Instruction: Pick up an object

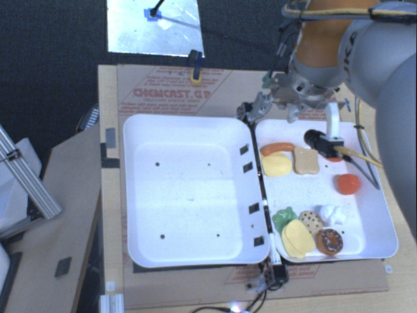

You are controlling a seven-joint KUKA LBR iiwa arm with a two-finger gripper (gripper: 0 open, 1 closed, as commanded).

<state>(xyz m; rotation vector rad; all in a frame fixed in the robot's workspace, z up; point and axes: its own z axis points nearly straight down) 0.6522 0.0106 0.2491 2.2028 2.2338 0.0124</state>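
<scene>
Here the gripper (253, 111) hangs over the far corner of the smooth white right bin (376, 207), near the divider, spread or closed I cannot tell, and below it lie a long glossy sausage (277, 149), a flat bread (305, 161) and a round tomato (348, 184), with bare floor around them.

Bench fixtures, non-task items.
A brown cardboard sheet with red print (171, 91) lies under a shallow white plastic bin (186, 197); a small blue-and-yellow clamp (195, 68) sits at the sheet's far edge, near a shiny square metal plate (140, 25).
</scene>
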